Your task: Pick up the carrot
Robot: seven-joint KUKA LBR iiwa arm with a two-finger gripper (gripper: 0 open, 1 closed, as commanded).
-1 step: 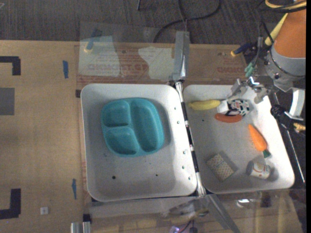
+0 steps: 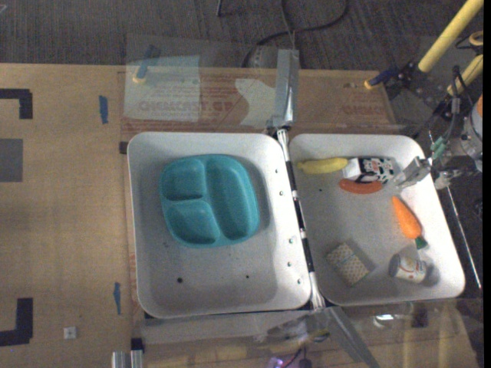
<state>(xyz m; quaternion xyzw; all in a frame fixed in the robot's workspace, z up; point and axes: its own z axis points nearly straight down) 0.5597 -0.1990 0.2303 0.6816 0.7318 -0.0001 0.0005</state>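
The carrot, orange with a small green tip at its lower end, lies at a slant near the right wall of the right bin. My gripper reaches in over the bin's upper right corner. It hangs just above and slightly right of the carrot's upper end, beside the milk carton. Nothing is seen in its hold.
The right bin also holds a yellow banana, a red sausage, a tan cracker and a small white bottle just below the carrot. A teal divided plate lies in the left bin.
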